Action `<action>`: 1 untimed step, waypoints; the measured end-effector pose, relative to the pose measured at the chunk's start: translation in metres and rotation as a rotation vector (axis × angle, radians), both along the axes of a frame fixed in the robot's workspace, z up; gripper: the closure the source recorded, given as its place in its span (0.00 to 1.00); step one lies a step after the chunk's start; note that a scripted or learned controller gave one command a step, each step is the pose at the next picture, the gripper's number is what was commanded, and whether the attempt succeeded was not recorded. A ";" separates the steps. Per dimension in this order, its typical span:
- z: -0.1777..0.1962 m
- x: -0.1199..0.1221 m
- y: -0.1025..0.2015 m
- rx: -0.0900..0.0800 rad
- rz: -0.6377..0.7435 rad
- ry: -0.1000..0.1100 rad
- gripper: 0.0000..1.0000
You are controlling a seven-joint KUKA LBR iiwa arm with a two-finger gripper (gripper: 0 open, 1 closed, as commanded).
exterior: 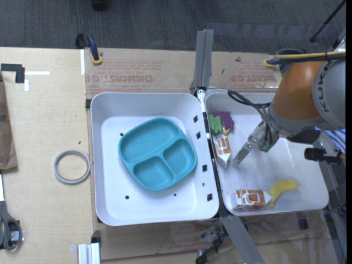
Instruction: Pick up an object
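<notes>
End effector (240, 157) hovered in right bin (308, 202).
You couldn't tell its opening; small carton (223, 147) lay just beside it.

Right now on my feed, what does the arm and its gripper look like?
The arm is grey with a broad orange band above the wrist and dark lettering on the grey shell. A black cable loops by the wrist. The gripper is slim, metallic grey, narrowing toward its tip.
</notes>
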State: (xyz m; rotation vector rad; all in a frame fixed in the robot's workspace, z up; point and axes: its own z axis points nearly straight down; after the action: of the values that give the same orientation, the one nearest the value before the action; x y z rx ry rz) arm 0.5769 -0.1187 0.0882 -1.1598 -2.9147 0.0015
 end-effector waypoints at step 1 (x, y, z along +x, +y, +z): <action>0.001 0.051 -0.016 0.002 0.443 -0.003 0.00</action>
State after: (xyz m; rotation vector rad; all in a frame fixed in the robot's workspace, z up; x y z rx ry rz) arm 0.6280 -0.1344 0.0887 -0.4911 -3.1009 -0.0013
